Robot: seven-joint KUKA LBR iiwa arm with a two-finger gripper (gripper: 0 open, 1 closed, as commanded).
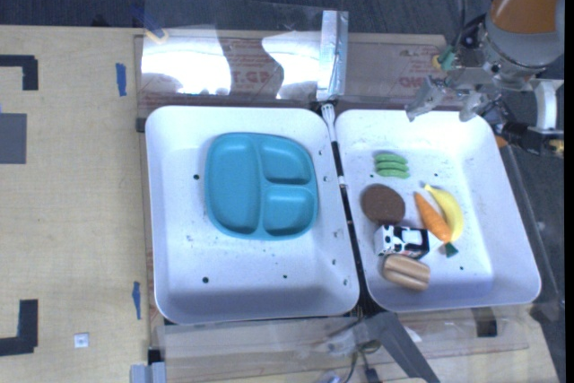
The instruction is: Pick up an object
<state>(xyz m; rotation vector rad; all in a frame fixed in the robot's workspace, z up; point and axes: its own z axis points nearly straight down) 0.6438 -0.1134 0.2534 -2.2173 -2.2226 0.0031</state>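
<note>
The right bin [502,256] holds several small items: a green pea pod [391,163], a brown round patty [383,203], an orange carrot [431,215], a yellow banana [447,207], a black-and-white cow-patterned piece [401,239] and a hot dog bun [405,272]. My gripper [446,108] hangs over the far edge of the right bin, above and behind the items, its two fingers spread apart with nothing between them. It touches none of the objects.
The left bin [170,256] carries a blue divided plate [261,185]. A clear plastic sheet [242,58] stands behind the left bin. Wooden bench surface [63,220] stretches to the left. The arm's orange band [529,9] is at the upper right.
</note>
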